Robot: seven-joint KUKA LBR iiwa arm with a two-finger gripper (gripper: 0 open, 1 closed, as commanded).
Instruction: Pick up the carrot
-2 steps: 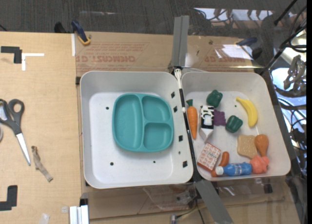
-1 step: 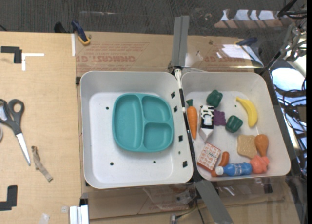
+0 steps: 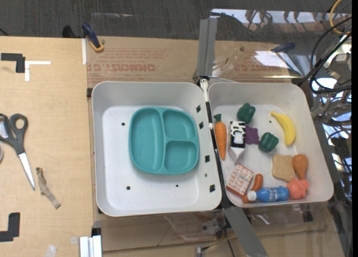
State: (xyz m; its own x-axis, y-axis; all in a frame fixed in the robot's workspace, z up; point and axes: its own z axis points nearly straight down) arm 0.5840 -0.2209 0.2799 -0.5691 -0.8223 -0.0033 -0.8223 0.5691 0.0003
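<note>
Note first, nearest you in the right bin [image 3: 313,117]: a blue bottle [image 3: 270,195] and a small carton [image 3: 240,179] crowd the front wall. Just behind, the carrot [image 3: 221,139] lies lengthwise against the divider, green top pointing away, a black-and-white toy [image 3: 238,134] just beside it. That wall-side lie leaves you little room on one flank. A teal tray [image 3: 164,140] sits alone in the left bin [image 3: 106,155]. Jaws: cannot tell their state. Carrot not yet lifted. Scissors [image 3: 18,144] rest on the desk [image 3: 45,110], far left.
</note>
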